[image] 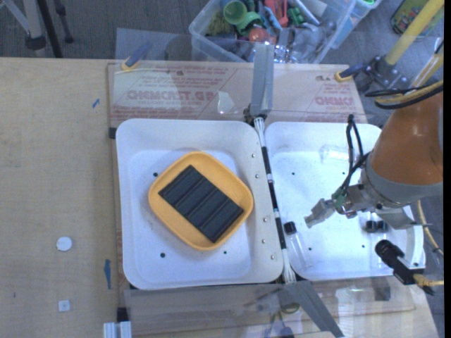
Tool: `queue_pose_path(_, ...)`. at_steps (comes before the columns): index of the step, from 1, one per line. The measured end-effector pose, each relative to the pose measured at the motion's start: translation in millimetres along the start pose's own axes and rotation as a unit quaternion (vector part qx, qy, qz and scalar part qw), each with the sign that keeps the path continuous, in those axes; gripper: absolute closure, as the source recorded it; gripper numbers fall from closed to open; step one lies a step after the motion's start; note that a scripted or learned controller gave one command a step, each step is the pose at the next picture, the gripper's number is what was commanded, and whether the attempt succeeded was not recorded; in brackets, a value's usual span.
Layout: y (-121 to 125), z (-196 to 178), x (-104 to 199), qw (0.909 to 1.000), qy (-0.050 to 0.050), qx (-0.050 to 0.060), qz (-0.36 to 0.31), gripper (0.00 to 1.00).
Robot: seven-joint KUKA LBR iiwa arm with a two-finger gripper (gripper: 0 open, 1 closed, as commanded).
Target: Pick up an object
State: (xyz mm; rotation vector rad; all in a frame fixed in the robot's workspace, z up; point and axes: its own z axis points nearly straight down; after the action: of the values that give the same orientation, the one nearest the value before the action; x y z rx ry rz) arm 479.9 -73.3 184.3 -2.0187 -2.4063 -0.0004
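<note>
pincer (313, 218) tips blurred, arm (409, 153) cropped rt

One printed marking observed. A clear sheet (176, 94) lying on the table (49, 153) just behind the two white bins (127, 189) carries faded red lettering reading roughly "CHEMCAST GP", the last letters uncertain. The same print recurs, cut off and illegible, behind the right-hand bin. No other legible text, numbers or labels found.
</note>
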Motion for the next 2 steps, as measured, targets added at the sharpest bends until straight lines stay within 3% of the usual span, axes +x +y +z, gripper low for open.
queue_pose_path(1, 53, -57, 11, 0.9964, -0.001, -0.002, -0.085, 0.0)
queue_pose_path(2, 93, -31, 47, 0.9911, -0.001, -0.002, -0.133, 0.0)
